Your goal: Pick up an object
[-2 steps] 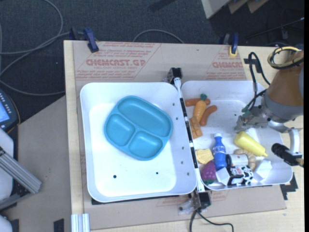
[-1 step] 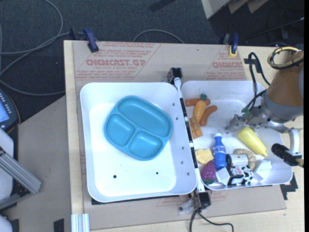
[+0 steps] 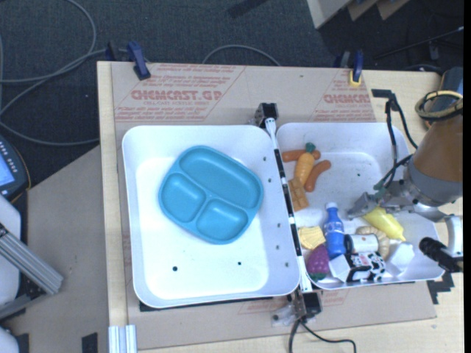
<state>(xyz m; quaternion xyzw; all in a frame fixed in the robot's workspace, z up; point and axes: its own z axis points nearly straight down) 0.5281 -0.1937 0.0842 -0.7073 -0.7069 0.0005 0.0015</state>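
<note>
The arm [image 3: 441,153] is cut off by the right edge, and its end effector [image 3: 383,201] is too small and cluttered to show how its fingers stand. It hides part of the right bin [image 3: 346,134] and the yellow object [image 3: 384,223] beneath it. Toys piled in that bin's near corner overlap, their outlines unclear.
</note>
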